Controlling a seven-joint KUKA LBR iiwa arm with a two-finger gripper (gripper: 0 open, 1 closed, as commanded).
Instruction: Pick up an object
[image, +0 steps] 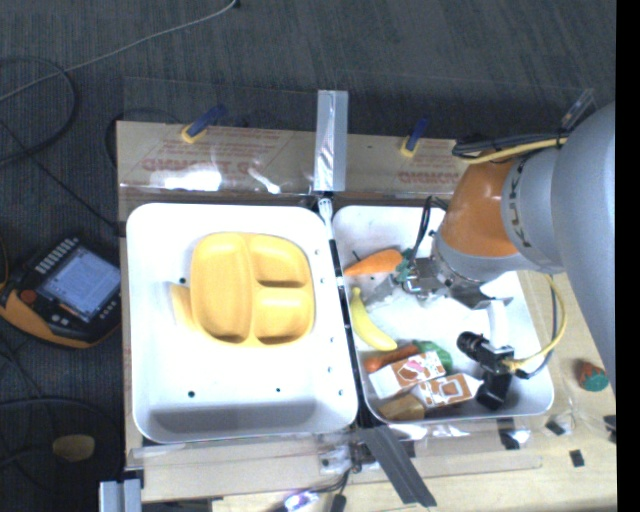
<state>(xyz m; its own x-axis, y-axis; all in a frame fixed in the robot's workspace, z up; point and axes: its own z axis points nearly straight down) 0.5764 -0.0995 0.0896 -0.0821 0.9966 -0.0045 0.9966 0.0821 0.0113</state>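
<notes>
In the right bin (520, 295) lie an orange carrot (372, 263) with a green top at the back left, and a yellow banana (370, 326) along the left wall. Toward the front sit a red and white box (410, 372), a small green item (433, 352) and a brown and orange carton (447, 390). My gripper (405, 281) reaches in from the right and hovers low just right of the carrot, behind the banana. Nothing shows between its fingers.
The left bin (150, 380) holds a yellow divided plate (250, 285) near its back. A central wall (340, 320) separates the two bins. A handheld device (70, 290) lies on the floor to the left.
</notes>
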